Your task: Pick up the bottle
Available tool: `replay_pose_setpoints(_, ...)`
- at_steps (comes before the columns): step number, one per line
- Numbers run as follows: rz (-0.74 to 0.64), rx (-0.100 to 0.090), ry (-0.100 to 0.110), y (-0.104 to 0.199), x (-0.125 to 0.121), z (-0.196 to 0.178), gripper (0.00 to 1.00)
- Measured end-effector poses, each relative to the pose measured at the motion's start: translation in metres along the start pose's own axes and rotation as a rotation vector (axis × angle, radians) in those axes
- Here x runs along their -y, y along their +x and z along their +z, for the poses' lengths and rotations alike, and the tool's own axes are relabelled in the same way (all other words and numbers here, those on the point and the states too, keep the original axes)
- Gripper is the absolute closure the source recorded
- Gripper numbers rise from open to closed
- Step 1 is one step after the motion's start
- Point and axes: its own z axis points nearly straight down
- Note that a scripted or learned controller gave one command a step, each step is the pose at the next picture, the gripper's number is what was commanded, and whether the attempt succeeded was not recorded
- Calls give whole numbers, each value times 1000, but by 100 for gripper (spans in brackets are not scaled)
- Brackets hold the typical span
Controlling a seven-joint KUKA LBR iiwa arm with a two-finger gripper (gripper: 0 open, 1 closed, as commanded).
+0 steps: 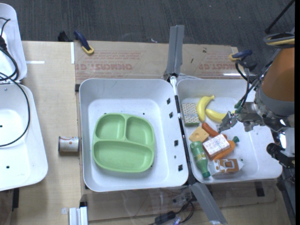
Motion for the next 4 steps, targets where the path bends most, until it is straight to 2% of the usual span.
replay_pose_setpoints(1, -109, 1, 1, 103, 28, 26, 0)
replay_pose_setpoints(2, 63, 3, -2, 156, 28, 26, 0)
replay_pose_setpoints(3, 93, 2, -2, 25, 25, 26, 0)
replay_pose_setpoints(4, 223, 2, -2, 119, 27, 26, 0)
